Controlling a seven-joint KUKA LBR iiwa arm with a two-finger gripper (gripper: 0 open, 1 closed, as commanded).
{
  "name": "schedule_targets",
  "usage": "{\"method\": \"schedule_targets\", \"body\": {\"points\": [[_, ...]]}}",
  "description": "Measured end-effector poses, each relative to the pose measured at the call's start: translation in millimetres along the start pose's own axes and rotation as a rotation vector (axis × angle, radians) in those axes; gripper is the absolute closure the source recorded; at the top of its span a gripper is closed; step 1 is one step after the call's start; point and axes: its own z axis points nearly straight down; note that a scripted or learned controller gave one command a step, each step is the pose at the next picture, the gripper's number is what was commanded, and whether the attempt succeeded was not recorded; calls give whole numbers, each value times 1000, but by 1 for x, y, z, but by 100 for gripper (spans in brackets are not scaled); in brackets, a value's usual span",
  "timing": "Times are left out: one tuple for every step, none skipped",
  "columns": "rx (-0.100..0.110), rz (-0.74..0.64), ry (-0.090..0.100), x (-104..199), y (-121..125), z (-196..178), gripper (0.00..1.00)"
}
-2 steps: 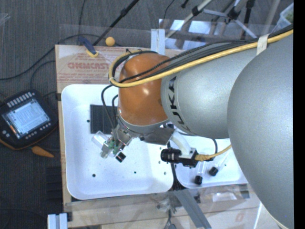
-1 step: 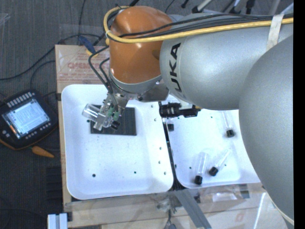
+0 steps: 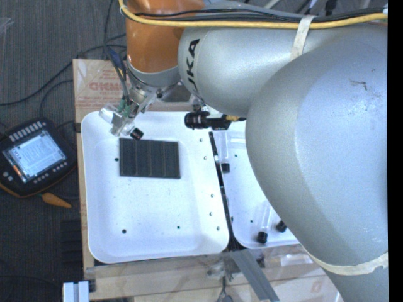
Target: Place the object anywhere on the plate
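The pincer (image 3: 123, 119) is in the upper left part of the frame, above the far left corner of the left bin (image 3: 107, 231), and it hangs from the wrist below the orange band (image 3: 157, 24) of the arm. Its metal tips are small and partly blurred here, so I cannot tell whether they are open or closed, and I cannot tell if something is between them. Just beside the tips, a little to the lower right, there is a small dark object (image 3: 136, 133) on the white floor of the bin; it may be touching the pincer, but the view is too poor to be sure. Directly below it lies the plate (image 3: 150, 158), a flat dark rectangle with faint vertical stripes, which rests in the upper half of the left bin. The small dark object is near the upper left corner of the plate but not on it. A black bar-like part (image 3: 204, 119) of the arm's tool sticks out over the far rim between the two bins. The right bin (image 3: 242, 187) is mostly covered by the big grey body of the arm (image 3: 302, 137), which takes the whole right side of the frame; near the lower edge of this bin some small clear and black pieces (image 3: 262, 236) are visible. A yellow cable (image 3: 252, 21) runs along the arm at the top. On the dark floor at the left of the frame lies a handheld control pendant (image 3: 34, 157) with a lit screen, well apart from the worktop (image 3: 94, 83).
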Motion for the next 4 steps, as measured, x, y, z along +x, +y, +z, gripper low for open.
{"method": "schedule_targets", "body": {"points": [[1, 1, -6, -1, 0, -9, 100], [2, 1, -10, -1, 0, -18, 100], [2, 1, -13, -2, 1, -28, 100], [2, 1, -17, -2, 1, -37, 100]]}}
